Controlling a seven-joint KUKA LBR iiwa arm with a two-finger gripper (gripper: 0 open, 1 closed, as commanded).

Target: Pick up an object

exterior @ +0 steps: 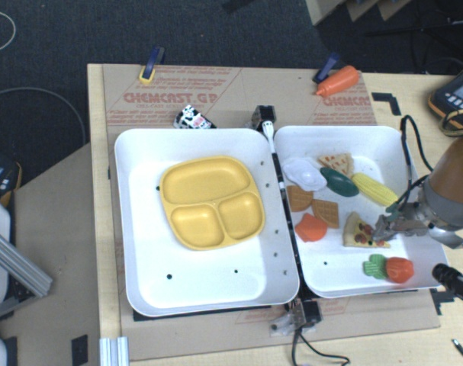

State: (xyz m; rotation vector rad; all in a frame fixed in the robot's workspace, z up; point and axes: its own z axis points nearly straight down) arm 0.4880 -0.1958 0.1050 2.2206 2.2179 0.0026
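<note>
The right bin [384, 145] holds several toy foods: a pizza slice [358, 231], a yellow corn cob [374, 190], a dark green piece [338, 182], a white piece [306, 174], a cracker wedge [335, 162], brown biscuits [325, 210], a red-orange piece [312, 228] and a red and green strawberry-like piece [389, 268]. My gripper [384, 229] reaches in from the right and sits low at the right edge of the pizza slice, touching or just above it. Nothing is visibly lifted.
The left bin [136, 227] holds a yellow divided plate [210, 201]. On the bench behind the bins lie an orange clamp [337, 81], a yellow-blue clip [149, 65] and a black-white toy [193, 118]. A black cable [411, 145] runs over the right bin's far corner.
</note>
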